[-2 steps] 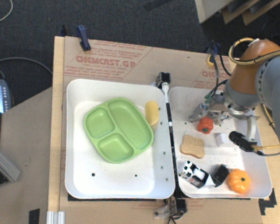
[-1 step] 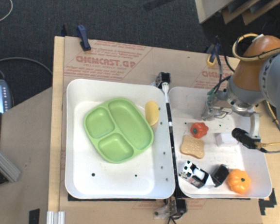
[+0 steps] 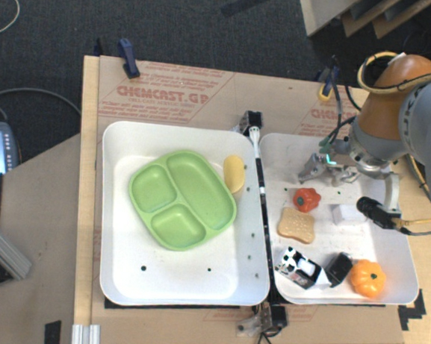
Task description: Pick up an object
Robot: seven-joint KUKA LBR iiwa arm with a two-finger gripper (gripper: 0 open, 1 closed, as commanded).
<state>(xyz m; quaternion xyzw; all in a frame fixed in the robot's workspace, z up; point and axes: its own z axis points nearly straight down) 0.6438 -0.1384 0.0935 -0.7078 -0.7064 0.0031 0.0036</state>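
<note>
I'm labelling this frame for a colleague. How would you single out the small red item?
Look in the right white bin, near its middle. The small round red tomato-like toy lies just above the tan toast-shaped piece; it is the only red thing there.

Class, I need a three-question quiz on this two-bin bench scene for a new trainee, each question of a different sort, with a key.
1. True or false: the green divided plate lies in the right bin.
2. Which item lies nearest the gripper? A) orange pumpkin B) red tomato C) yellow piece
3. Fill in: the toast slice lies in the ___ bin.

Key: 1 false, it lies in the left bin; 2 B; 3 right.
</note>
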